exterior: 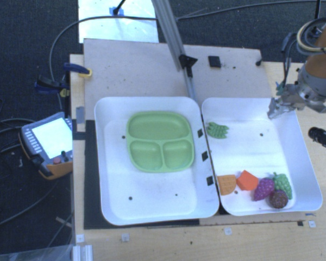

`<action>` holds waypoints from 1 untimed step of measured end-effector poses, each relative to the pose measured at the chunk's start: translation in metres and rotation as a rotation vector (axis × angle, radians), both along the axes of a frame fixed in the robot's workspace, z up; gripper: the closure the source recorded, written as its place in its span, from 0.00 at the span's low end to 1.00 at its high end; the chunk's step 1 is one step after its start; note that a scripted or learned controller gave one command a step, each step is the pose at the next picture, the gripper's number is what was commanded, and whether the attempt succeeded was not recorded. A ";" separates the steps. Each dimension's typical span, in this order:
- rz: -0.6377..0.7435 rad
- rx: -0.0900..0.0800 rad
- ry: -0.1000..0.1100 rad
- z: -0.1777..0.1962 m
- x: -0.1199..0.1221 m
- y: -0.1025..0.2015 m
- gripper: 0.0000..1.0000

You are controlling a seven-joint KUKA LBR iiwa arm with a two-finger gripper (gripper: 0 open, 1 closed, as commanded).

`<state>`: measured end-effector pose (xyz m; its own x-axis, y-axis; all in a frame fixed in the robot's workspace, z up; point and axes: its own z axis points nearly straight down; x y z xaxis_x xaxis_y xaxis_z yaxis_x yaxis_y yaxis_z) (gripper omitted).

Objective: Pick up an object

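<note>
Arm reaches in from right, wrist bent down, pincer (277,109) over right bin's (250,145) far right corner; grip state cannot be told. Toy food cluster (261,186) lies at bin's near edge, well apart.

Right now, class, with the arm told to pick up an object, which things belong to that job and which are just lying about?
Belonging to the job:
claw
green leafy toy
orange block
tan cracker piece
purple grapes
green grapes
dark round fruit
right bin

Just lying about:
green divided plate
left bin
handheld controller
blue clamp
</note>
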<state>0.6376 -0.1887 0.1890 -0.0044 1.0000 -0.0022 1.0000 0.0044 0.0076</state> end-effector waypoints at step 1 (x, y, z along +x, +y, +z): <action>0.001 0.000 0.001 0.053 0.002 0.000 1.00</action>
